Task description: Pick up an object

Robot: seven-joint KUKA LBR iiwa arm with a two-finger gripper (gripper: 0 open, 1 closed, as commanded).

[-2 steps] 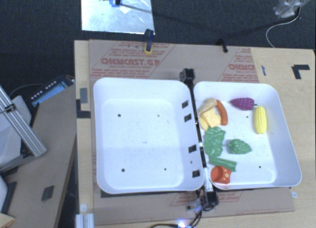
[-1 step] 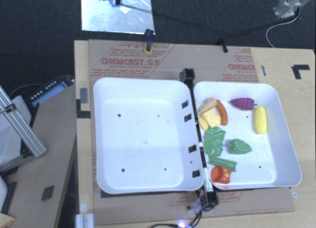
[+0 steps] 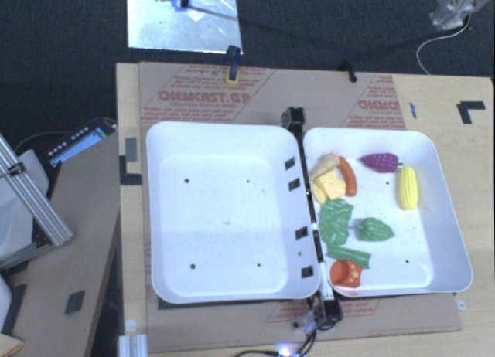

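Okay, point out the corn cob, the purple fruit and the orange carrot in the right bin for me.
corn cob (image 3: 407,187), camera view, middle of the yellow cob.
purple fruit (image 3: 380,162), camera view, centre of its body.
orange carrot (image 3: 349,177), camera view, mid-length.

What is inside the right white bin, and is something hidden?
Right bin holds toy foods: corn, purple fruit, orange carrot, yellow pieces, green items, red piece. Parts beneath overlapping pieces are covered.

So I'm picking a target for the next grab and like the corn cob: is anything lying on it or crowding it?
Nothing visible does. The corn cob lies alone on bare floor near the far right side of the right bin. Its nearest neighbour, the purple fruit, lies apart from it to its upper left. Nothing lies over it.
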